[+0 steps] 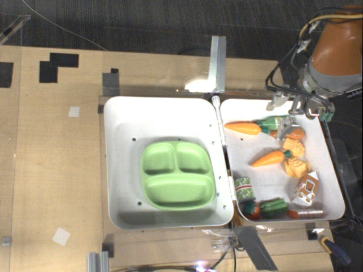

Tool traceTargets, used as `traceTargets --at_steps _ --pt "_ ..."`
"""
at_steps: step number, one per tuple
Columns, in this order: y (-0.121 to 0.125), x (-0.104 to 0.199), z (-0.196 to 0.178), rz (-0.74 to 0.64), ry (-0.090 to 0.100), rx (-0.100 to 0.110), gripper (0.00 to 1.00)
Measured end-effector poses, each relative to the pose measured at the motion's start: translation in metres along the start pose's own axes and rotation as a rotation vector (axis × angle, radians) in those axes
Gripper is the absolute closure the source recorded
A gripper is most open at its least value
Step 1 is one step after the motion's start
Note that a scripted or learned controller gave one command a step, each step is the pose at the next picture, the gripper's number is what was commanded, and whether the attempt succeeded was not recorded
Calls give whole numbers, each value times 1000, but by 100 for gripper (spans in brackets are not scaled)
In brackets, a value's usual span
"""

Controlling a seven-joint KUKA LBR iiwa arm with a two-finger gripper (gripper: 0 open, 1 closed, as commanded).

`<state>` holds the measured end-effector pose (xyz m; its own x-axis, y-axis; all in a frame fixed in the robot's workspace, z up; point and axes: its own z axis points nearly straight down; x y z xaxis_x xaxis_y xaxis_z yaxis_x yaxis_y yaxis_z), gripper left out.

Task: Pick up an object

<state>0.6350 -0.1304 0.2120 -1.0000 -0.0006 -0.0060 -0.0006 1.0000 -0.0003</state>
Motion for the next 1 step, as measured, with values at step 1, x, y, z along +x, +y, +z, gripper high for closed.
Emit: traceTargets --at_steps 1 --pt "-7 28 115 -62 -5 1 0"
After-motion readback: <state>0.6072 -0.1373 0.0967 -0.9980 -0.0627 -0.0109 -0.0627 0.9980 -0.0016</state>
